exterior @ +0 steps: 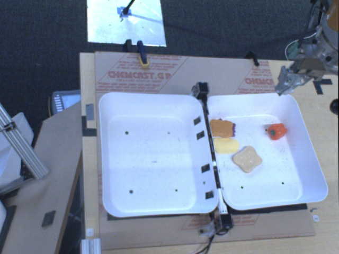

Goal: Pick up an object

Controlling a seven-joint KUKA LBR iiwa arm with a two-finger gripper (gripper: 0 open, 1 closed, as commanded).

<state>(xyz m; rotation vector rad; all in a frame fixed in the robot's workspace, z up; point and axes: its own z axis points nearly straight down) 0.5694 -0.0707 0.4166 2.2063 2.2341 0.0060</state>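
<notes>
Your hand point(284, 85) hovers over the right bin's point(312, 157) far rim, grip state unreadable | orange-red toy point(276, 131) lies below it, compact, no clear long axis | orange, yellow, tan food pieces lie left of that toy

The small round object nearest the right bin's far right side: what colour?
Orange-red object with a dark spot, camera view.

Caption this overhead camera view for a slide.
Gripper hovers past the right bin's far corner; four toy foods, including an orange piece, lie inside.
</notes>
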